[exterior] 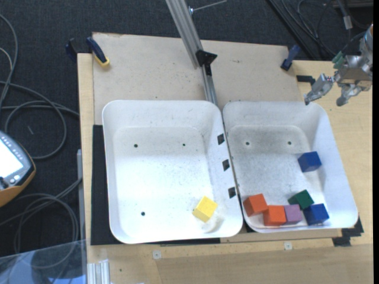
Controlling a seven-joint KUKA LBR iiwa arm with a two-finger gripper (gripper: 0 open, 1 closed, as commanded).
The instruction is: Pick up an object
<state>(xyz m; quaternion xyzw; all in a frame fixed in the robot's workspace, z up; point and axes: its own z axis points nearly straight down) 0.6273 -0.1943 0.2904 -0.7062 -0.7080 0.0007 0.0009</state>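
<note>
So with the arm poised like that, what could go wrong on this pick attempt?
1. The orange block, second orange block, purple block, green block and a blue block crowd together; the open gripper may catch two or none.
2. They sit near the right bin's rim, so the jaws could strike it.

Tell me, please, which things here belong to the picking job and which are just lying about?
Job: hand, open, above the right bin; yellow block; blue block; orange blocks; purple block; green block.
Lying about: clamps; cables; metal pole.
</note>
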